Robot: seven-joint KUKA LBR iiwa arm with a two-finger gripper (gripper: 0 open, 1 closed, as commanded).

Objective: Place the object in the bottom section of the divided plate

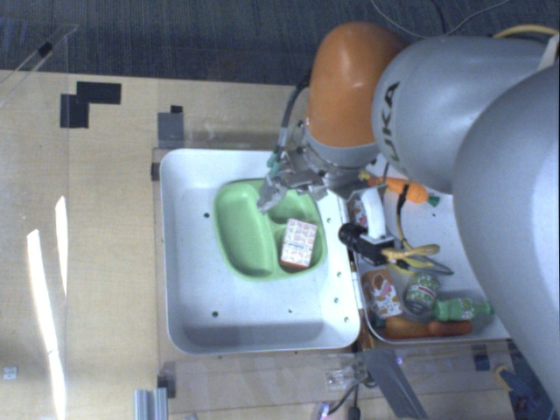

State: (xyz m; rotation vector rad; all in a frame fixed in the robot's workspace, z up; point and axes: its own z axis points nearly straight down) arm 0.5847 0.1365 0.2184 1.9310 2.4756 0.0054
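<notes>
The pincer (pixel 273 192) hangs over the upper edge of the green divided plate (pixel 248 234), which lies in the left white bin (pixel 192 261) at the frame's centre. How far its fingers are parted cannot be told. A small patterned box (pixel 298 243) rests in the plate's lower-right section, apart from the pincer. The right bin (pixel 490 326) holds assorted clutter.

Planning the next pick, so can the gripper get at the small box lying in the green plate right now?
Probably yes. The box lies uncovered in the green plate, and the gripper hangs just above the plate's far rim with nothing between them.
</notes>
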